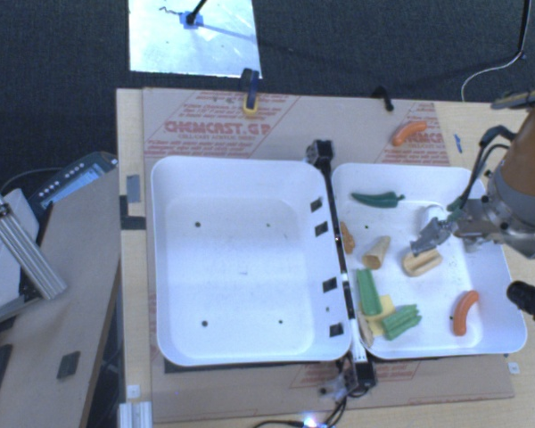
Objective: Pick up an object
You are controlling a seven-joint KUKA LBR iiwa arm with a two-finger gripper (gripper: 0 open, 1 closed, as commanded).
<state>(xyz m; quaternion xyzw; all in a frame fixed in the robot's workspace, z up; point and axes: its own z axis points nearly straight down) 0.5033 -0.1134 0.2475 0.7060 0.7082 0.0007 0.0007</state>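
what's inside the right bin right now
In the right bin: a dark green pepper, two tan pieces, green and yellow toys, an orange sausage. The gripper covers part of the floor.

"CHEMCAST GP" in red on brown sheet (216, 125) under bins

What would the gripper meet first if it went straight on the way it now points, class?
Most likely the tan block: the gripper points down and leftward in the right bin, and the block lies just beneath its tip. Height above it is unclear from one view.
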